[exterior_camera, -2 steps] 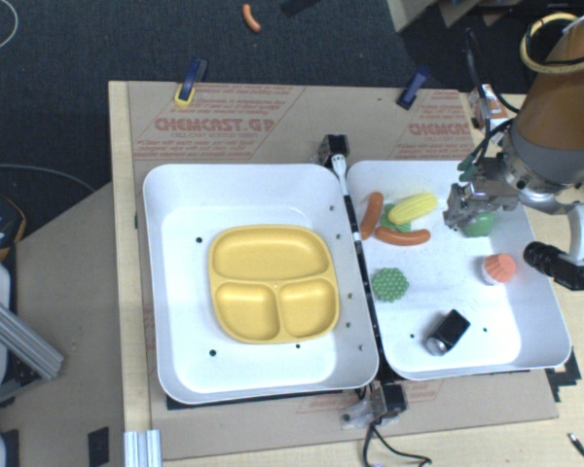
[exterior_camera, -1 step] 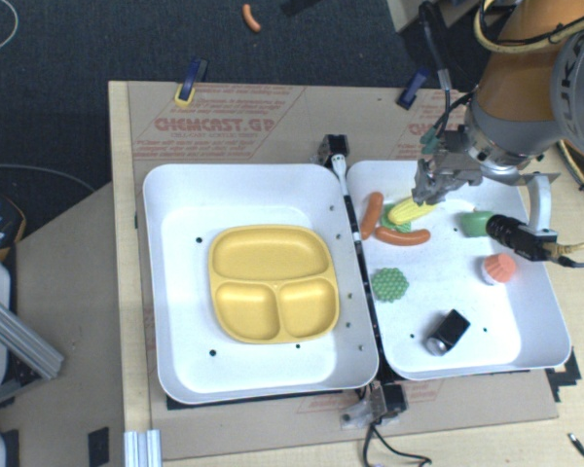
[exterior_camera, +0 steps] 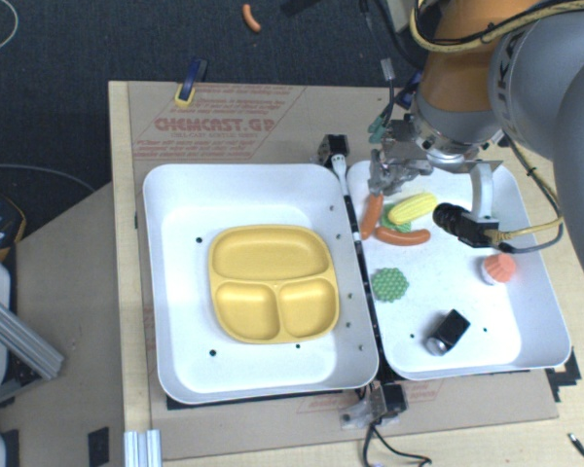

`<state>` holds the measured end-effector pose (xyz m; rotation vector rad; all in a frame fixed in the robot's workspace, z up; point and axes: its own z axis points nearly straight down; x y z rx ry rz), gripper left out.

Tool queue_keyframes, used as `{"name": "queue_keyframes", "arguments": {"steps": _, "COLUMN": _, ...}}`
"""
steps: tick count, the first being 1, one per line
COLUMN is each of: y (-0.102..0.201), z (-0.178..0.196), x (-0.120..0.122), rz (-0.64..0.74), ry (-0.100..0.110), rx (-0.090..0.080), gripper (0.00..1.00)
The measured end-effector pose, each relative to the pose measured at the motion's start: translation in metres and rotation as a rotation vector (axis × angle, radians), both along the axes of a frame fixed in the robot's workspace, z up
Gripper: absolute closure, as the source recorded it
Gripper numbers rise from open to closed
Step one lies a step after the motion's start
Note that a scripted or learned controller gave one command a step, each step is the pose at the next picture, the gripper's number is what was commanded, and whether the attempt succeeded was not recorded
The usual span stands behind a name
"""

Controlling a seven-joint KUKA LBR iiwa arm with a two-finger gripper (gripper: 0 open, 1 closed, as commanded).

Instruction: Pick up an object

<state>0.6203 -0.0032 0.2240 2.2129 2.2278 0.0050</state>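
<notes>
My gripper (exterior_camera: pixel 383 183) hangs over the far left part of the right bin (exterior_camera: pixel 526 343), right above the upper end of an orange carrot (exterior_camera: pixel 370 219). A yellow corn cob (exterior_camera: pixel 412 207) lies just to the right of the carrot, and a red-orange sausage (exterior_camera: pixel 403 235) sits in front of the corn. Nearer the front, a green knobbly ball (exterior_camera: pixel 389 283) rests close to the bin's left wall. A small black block with a pale end (exterior_camera: pixel 449 330) lies toward the front of the bin. An orange-pink round piece (exterior_camera: pixel 499 268) sits near the right wall.
The left bin (exterior_camera: pixel 175 261) holds a yellow divided plate (exterior_camera: pixel 273 282) in its middle. A ridge where the two bins meet (exterior_camera: pixel 360 261) runs just left of the carrot. Brown cardboard (exterior_camera: pixel 224 125) lies behind the bins.
</notes>
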Motion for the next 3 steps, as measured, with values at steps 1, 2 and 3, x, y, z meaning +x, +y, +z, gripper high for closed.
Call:
{"name": "queue_keyframes", "arguments": {"steps": 1, "y": -0.002, "z": 0.011, "x": 0.003, "rz": -0.006, "ry": -0.001, "rx": -0.002, "gripper": 1.00}}
{"name": "queue_keyframes", "arguments": {"steps": 2, "y": -0.005, "z": 0.010, "x": 0.008, "rz": -0.006, "ry": 0.000, "rx": -0.003, "gripper": 1.00}}
{"name": "queue_keyframes", "arguments": {"steps": 3, "y": -0.004, "z": -0.007, "x": -0.002, "rz": -0.007, "ry": 0.008, "rx": -0.001, "gripper": 1.00}}
